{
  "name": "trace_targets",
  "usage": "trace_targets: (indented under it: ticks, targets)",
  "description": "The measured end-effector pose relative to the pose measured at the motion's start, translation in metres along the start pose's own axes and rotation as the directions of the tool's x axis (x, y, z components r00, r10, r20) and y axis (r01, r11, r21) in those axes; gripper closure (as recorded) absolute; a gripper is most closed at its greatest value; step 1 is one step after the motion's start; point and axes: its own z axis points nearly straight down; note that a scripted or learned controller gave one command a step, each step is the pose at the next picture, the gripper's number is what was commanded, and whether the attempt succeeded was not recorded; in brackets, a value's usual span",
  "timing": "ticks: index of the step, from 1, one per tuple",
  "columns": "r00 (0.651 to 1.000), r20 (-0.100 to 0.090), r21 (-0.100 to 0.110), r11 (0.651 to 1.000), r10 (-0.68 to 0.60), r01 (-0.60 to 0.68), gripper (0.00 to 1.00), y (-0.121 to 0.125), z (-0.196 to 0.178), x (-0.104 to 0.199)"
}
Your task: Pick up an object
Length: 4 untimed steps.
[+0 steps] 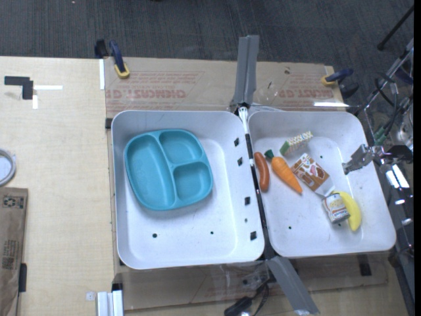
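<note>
Banana [353,212] and small can [335,208] touch, lower right.
Carrot [286,174] and sausage [263,171] lie left; gripper [359,158] perhaps over the bin [316,245], fingers' state unclear.

Blue plate [169,169] left bin, carrot [287,174] right bin

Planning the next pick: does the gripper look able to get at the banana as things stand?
Probably yes. The gripper sits over the right bin's far edge, and the banana lies uncovered near it, though a small can touches its left side and may crowd one finger.
</note>
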Motion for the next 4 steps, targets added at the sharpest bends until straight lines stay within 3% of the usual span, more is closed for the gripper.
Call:
trace_targets:
  ticks: [1, 2, 3, 4]
  targets:
    - [0.987, 0.0, -0.003, 0.987, -0.163, 0.163, 0.0, -0.009, 0.12, 0.001]
    - [0.988, 0.0, -0.003, 0.988, -0.156, 0.156, 0.0, 0.007, 0.142, 0.028]
    - [0.956, 0.004, -0.006, 0.956, -0.295, 0.295, 0.0, 0.061, 0.136, 0.076]
    - [0.956, 0.007, -0.01, 0.956, -0.292, 0.292, 1.0, 0.063, 0.123, 0.074]
